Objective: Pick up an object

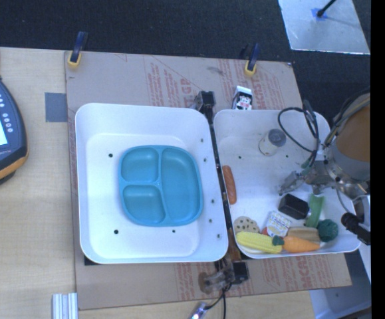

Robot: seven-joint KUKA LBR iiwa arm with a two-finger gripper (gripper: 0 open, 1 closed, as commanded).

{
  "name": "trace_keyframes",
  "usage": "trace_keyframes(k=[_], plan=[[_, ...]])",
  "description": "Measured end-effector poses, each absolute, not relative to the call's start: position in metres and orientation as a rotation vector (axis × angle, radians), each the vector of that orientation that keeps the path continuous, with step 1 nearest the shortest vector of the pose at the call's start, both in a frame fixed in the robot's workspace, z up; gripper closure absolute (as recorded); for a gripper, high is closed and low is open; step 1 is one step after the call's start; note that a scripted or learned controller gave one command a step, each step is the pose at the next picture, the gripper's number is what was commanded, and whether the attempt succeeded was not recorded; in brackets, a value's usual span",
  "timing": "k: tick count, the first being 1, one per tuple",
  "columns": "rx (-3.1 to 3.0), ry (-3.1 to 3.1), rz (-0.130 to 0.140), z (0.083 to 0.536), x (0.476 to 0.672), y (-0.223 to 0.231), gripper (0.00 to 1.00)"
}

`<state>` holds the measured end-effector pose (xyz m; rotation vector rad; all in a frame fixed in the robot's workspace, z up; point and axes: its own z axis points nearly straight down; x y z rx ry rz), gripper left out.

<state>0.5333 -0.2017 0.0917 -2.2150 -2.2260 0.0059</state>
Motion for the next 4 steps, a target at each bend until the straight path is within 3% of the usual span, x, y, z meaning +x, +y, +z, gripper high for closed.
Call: trace_keyframes(k=[1,2,3,4], plan=[[-2.215,-2.229,0.002,0.092,0.499,-0.19,0.0],[-2.212,-2.236,0.003,0.103,0.5,-0.191,1.0],[-2.213,-2.236,0.003,0.103,0.5,-0.191,0.0],[-2.212,-2.228,0.005,0.092,0.556,-0.191,0.0]])
